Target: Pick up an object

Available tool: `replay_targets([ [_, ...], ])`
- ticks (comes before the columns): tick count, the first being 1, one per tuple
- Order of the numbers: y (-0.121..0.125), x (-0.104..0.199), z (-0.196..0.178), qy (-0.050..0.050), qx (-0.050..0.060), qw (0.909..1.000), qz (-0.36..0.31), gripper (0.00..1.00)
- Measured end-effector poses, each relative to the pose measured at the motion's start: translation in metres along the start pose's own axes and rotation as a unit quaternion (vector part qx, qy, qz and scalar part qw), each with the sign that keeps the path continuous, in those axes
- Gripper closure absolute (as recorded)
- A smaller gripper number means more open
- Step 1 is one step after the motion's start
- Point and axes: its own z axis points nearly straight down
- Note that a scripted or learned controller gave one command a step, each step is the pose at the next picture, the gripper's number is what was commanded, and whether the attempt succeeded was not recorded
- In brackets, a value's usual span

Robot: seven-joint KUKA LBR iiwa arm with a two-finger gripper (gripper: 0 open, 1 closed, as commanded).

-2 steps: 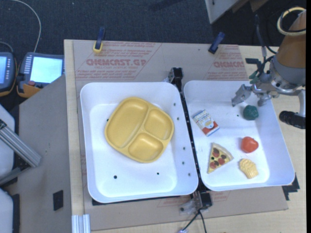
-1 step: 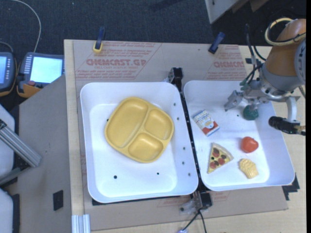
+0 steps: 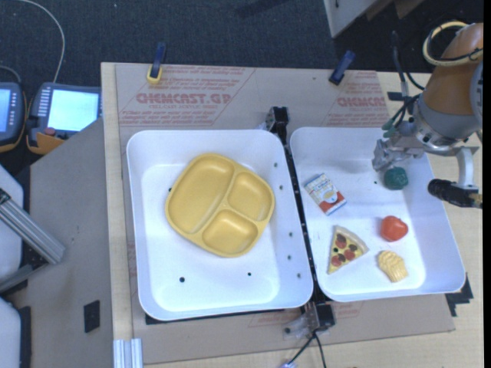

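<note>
**Gripper low over green object, right bin**

I logged the grey two-finger gripper (image 3: 390, 159) at the far right of the right-hand shallow white bin (image 3: 439, 284), reaching in from the right under the arm's orange band. It hung directly above a small round dark-green object (image 3: 397, 178), the tips touching or just short of its top. I could not tell whether the gripper was released or clenched.

Other items in that bin: a small white and orange carton (image 3: 324, 193) toward the left wall, a red tomato-shaped toy (image 3: 393, 228) nearer me, a toy pizza slice (image 3: 345, 249) near centre, and a yellow ridged toy (image 3: 392, 266) just right of the slice.

The left-hand white bin (image 3: 222, 301) held a yellow three-compartment plastic tray (image 3: 220, 204), lying flat.
</note>
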Motion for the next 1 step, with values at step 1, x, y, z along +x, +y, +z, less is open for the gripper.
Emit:
replay_targets([
  [1,-0.0086,-0.002,-0.0568,-0.001,-0.002,1.0,0.001,1.0],
])
